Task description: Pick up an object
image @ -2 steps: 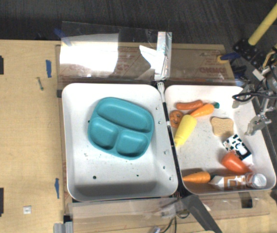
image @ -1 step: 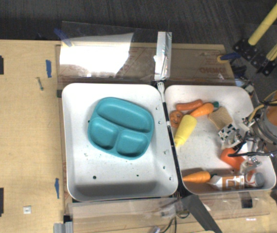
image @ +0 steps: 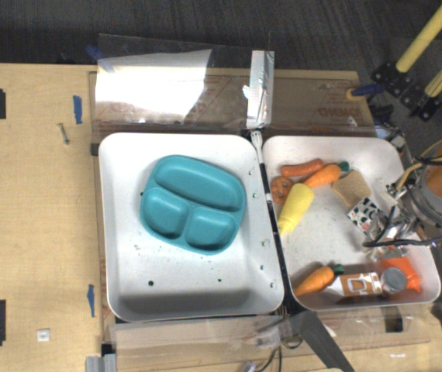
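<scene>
The left bin (image: 120,285) mostly held a teal divided plate (image: 193,203), sitting left of center frame. The right bin (image: 322,250) had carrots (image: 317,279), a yellow corn cob (image: 295,207) and an orange bottle (image: 376,282). The claw (image: 391,227) hovered at that bin's right edge; couldn't tell its state.

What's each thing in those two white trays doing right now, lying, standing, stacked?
Teal plate: flat, right side up, alone in left bin.
Corn: lying, leaning on the carrots.
Top carrots: lying together.
Bottle: on its side.
Lower carrot: lying beside bottle.
Sponge: resting flat.
Pincer: low over right bin.
</scene>
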